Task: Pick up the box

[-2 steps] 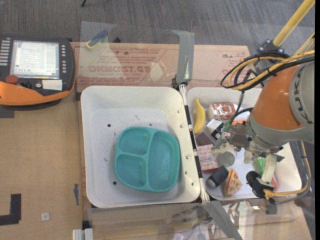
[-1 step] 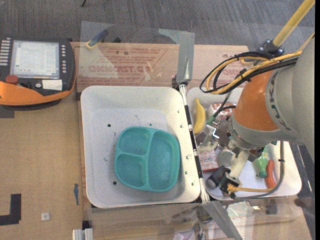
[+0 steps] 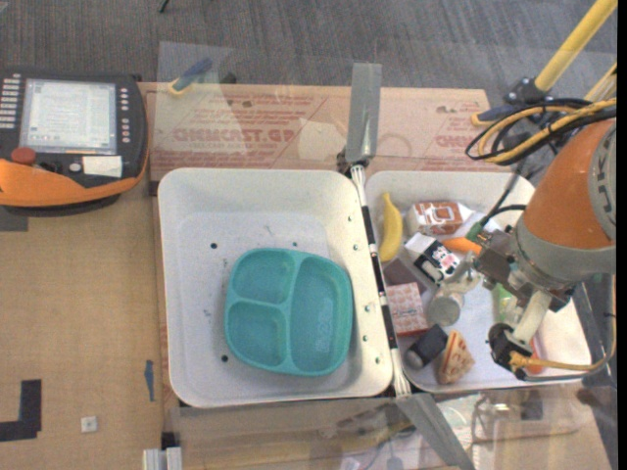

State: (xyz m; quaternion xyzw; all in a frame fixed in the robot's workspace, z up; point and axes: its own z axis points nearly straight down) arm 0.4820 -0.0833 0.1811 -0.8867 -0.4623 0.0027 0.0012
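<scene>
Teal divided plate [image 3: 290,310] sits well left of the banana [image 3: 390,225], in the left bin [image 3: 186,262]. The banana is the landmark and lies against the divider in the right bin [image 3: 568,355].

There are three box candidates:
- The pink box [image 3: 405,308] is below the banana, flat by the divider.
- The black-and-white box [image 3: 431,258] is just below-right of the banana.
- The brown box [image 3: 438,216] is just right of the banana.

All look like small cartons, likely light, stiff enough but crushable, with smooth printed faces that may slip. The best hold is probably across the narrow sides. Clutter crowds them: a grey cylinder [image 3: 446,308] and an orange carrot toy [image 3: 465,246] sit close by.

The gripper [image 3: 477,267] is right of the banana, low over the clutter and nearest the black-and-white box. I cannot tell how far open it is, and I see no box held in it.
</scene>
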